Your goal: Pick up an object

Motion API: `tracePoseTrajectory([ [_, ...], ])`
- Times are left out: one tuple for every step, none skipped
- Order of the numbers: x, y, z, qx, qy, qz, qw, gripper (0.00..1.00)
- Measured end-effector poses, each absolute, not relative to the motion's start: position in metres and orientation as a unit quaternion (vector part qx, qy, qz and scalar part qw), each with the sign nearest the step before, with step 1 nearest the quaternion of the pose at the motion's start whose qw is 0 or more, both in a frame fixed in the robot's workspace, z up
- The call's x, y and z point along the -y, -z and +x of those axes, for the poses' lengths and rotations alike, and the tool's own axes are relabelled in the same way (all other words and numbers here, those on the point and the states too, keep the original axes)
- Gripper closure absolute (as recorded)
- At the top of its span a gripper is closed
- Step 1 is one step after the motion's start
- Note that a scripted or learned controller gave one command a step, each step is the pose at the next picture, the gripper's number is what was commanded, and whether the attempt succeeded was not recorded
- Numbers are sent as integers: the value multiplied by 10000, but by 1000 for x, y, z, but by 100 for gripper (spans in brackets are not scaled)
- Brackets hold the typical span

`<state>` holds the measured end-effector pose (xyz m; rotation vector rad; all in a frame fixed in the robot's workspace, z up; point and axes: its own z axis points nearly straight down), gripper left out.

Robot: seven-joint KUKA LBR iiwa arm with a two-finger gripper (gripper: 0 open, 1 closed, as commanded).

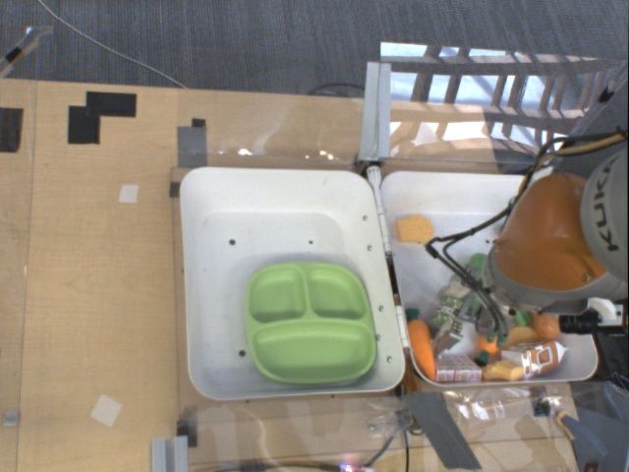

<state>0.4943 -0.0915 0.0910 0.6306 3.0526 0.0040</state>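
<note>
Desk [88, 293]: pale wood, carrying two shallow white bins side by side; black square markings sit near its far left corner.
Left bin [211, 214]: white with rounded corners, holding one thing.
Green plate [311, 323]: a light green divided plate with three compartments, two small ones at the far side and one long one nearer the camera; it lies flat in the near right part of the left bin, close to the wall shared with the right bin.
Right bin [442, 200]: white, touching the left bin along its side; its far part is bare apart from one item, and its near part is crowded.
Yellow piece [415, 229]: a small rounded yellow-tan item lying alone near the far left of the right bin.
Carrot [422, 348]: an orange carrot-shaped toy along the near left wall of the right bin.
Small clutter [511, 360]: orange, yellow and white-red items bunched at the near edge of the right bin; I cannot tell each one apart.
Fingers [458, 313]: low among the clutter just right of the carrot, beneath the arm's orange band; their spread cannot be told, and nothing shows plainly between them.
</note>
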Motion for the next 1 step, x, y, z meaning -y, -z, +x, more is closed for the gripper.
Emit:
tracePoseTrajectory([
  [91, -90, 570, -9602, -13, 2790, 85, 0],
])
